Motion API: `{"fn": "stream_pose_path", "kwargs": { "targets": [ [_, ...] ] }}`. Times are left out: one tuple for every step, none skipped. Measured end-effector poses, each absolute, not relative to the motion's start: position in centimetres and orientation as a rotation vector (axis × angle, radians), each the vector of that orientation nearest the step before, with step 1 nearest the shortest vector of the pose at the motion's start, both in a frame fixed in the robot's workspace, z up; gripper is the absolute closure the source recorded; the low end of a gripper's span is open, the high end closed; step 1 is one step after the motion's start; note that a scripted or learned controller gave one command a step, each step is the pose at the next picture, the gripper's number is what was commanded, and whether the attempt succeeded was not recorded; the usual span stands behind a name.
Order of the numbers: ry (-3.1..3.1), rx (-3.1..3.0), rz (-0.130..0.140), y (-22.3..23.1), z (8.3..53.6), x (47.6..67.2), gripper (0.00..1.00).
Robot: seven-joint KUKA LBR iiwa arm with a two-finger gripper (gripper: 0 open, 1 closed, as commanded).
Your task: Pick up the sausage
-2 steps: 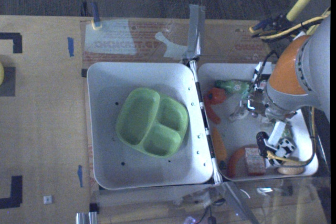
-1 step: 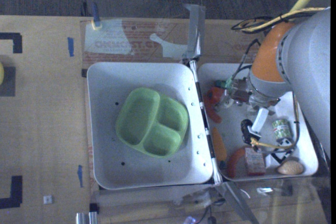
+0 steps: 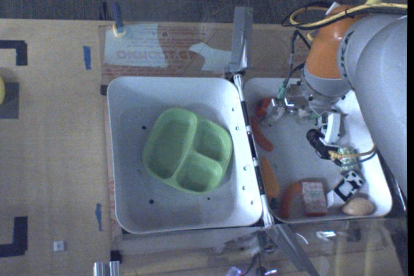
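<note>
Sausage (image 3: 292, 196) in right bin (image 3: 383, 194), jaws perhaps above.

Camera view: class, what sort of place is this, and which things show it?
Probably a robotics lab bench: a robot arm reaches over two white bins, one holding a green divided plate, with blue tape marks on the wooden benchtop.

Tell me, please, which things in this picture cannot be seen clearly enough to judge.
- Camera view: the gripper is small and blurred, so its grasp is unclear.
- The red curved sausage in the right white bin is partly covered by a small printed box.
- The orange carrot-like piece lies against the bin wall; its shape is blurred.
</note>
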State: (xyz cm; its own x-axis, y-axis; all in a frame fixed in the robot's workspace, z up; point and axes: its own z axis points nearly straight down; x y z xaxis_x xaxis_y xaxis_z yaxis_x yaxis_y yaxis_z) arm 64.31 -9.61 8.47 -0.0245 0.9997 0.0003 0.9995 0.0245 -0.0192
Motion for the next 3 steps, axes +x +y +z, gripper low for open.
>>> {"fn": "stream_pose_path", "kwargs": {
  "targets": [
    [-2.176, -2.267, 0.002, -9.3, 8.6, 61.3, 0.0],
    [-2.482, -1.931, -0.002, -9.2, 8.6, 62.1, 0.0],
    [-2.29, -2.081, 0.049, -9.8, 8.3, 65.7, 0.0]
  ]
}}
